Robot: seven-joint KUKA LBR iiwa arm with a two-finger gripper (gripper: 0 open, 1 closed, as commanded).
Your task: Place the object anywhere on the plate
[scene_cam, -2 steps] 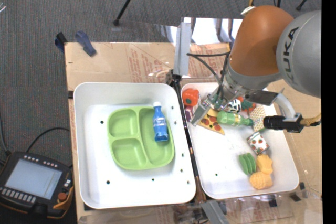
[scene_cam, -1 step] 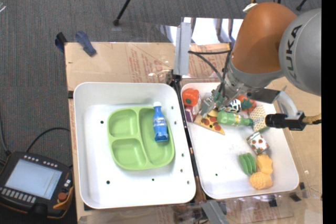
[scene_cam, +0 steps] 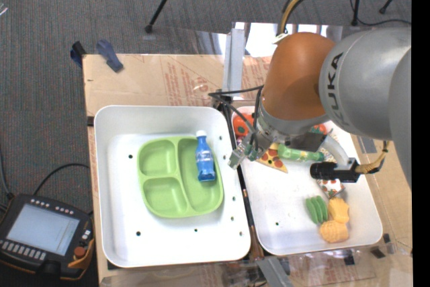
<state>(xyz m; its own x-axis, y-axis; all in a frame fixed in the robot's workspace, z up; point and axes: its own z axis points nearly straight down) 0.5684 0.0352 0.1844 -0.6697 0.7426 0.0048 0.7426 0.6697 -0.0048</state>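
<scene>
A blue bottle (scene_cam: 205, 158) already lies on the green plate (scene_cam: 161, 186), so placing looks done. The gripper (scene_cam: 243, 152) hovers between bins; I cannot tell its jaws.

Bright, even light from above, and a mostly sharp picture.

The white bins (scene_cam: 107, 144) glow bright, and glare washes out a clear panel (scene_cam: 236, 44) at the back. Shadows are soft and small. The big grey and orange arm (scene_cam: 322, 84), close to the camera, looks a bit blurry.
</scene>
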